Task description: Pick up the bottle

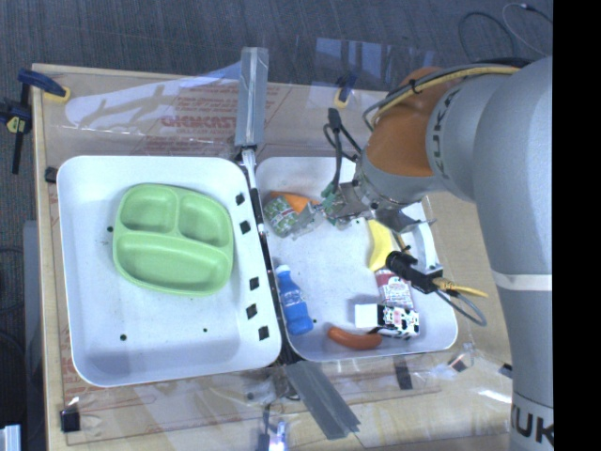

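Two white bins on the tabletop (42, 252). Left bin (84, 327): green divided plate (174, 238). Right bin (324, 271): blue bottle (292, 301) lying against its left wall; crumpled wrapper (280, 212), red sausage (353, 337), banana (378, 242), small carton (396, 303). Claw (340, 205) near wrapper, well apart from bottle; grip state cannot be told.

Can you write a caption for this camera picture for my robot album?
Robot gripper hovers over the right bin, far from the blue bottle; a green tray sits in the left bin.

My arm (512, 167): fat grey casing w/ orange band (406, 137) above wrist, yellow + black cables (441, 78) looped over it, black lettering low on the casing.
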